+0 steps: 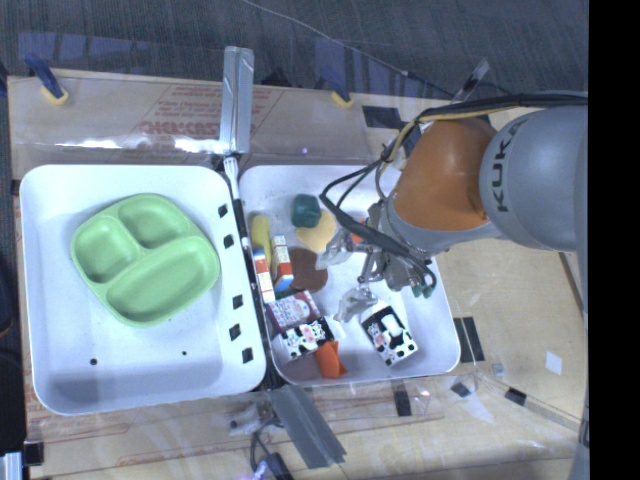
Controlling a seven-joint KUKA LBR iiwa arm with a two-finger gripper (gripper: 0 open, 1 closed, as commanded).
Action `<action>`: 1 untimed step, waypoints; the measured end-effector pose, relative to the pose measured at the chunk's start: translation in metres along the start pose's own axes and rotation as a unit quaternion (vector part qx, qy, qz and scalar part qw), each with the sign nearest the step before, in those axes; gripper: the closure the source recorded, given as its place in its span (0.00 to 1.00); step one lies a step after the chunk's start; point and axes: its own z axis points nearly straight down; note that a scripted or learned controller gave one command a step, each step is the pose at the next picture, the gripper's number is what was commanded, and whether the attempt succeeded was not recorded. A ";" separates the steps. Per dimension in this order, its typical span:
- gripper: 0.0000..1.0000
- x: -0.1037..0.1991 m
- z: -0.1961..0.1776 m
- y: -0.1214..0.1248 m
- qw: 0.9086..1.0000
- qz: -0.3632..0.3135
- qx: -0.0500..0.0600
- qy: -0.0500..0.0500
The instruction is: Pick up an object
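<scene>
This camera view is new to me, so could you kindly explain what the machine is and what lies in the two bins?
One camera looks down at a slant on a bench. The grey arm with an orange band is a robot reaching in from the right; its gripper hangs low over the right bin. That bin holds small clutter: a black-and-white cow-patterned box, a yellow banana, a teal block, a brown piece and an orange piece. The left bin holds a green divided plate. I cannot tell whether anything is held.
</scene>
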 end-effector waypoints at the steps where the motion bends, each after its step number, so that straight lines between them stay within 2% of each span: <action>1: 0.00 -0.041 0.025 0.028 0.991 -0.133 0.005 -0.010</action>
